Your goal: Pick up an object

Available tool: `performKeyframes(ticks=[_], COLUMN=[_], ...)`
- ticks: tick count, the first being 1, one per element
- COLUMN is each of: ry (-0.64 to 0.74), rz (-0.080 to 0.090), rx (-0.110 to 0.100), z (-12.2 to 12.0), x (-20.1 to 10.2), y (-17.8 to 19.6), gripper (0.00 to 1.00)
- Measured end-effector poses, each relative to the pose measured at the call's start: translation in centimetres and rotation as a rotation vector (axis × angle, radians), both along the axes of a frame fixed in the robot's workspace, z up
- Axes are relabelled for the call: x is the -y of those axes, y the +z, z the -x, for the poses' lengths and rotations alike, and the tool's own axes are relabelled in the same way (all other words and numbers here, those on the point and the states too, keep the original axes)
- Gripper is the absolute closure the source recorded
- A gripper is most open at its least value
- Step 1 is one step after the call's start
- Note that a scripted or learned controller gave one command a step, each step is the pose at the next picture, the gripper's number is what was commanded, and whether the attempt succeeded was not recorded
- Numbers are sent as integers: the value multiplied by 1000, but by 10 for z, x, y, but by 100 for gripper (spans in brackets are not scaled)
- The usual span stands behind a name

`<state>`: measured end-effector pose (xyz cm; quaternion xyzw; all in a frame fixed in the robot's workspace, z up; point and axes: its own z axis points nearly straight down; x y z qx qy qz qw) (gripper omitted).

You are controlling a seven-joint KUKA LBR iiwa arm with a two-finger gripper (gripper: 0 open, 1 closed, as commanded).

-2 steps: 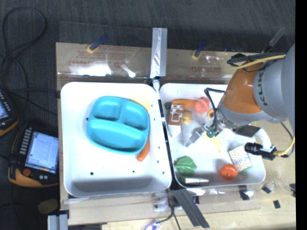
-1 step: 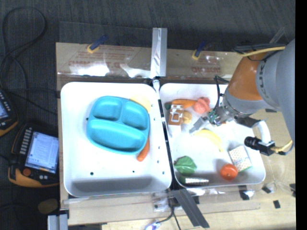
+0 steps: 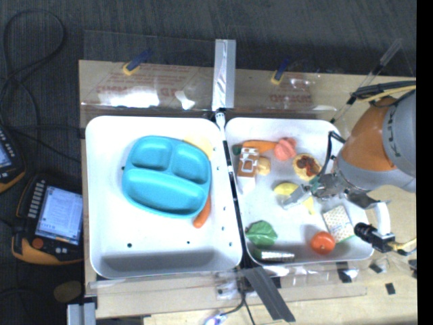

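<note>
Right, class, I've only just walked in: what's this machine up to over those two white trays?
A grey and orange robot arm reaches in from the right over the right bin, which holds toy foods. Its gripper sits low beside a yellow piece; nothing looks lifted yet. A tomato-like toy and green leafy toy lie nearer the front. The left bin holds a blue divided plate.

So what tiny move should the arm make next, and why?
Probably a short drop straight down: the gripper sits right beside the yellow toy in the right bin, with nothing seen between its fingers.
</note>
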<state>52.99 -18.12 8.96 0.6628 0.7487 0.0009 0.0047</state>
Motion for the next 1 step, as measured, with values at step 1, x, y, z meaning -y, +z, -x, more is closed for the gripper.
performKeyframes(ticks=[1], ry=[2], rz=[3], rx=[3], z=[-2], x=[0], y=[10], gripper=[100])
